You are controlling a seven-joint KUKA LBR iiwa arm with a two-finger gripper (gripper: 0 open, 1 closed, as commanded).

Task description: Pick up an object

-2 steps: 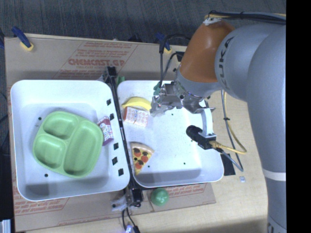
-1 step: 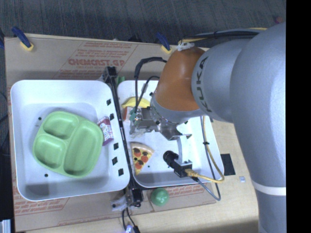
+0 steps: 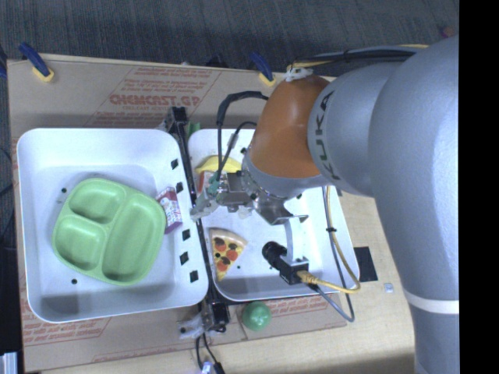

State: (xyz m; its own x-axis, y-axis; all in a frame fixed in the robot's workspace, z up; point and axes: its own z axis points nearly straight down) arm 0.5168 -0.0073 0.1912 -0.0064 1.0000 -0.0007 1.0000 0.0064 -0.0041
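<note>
My gripper [image 3: 212, 199] reaches into the right bin [image 3: 312, 283] near its left wall, under the orange wrist band. Just below it lies a toy pizza slice [image 3: 225, 252] on the bin floor. A yellow banana-like object [image 3: 209, 164] shows behind the gripper, partly covered by it, with a small red and green bit beside it. The left bin [image 3: 47, 162] holds a green divided plate [image 3: 107, 230] and a small dark red packet [image 3: 170, 206] against its right wall.
A green ball [image 3: 255, 315] rests on the cardboard outside the front of the right bin. A black connector with a yellow cable [image 3: 287, 266] hangs over the right bin. Blue clamps [image 3: 36, 61] hold the cardboard at the back.
</note>
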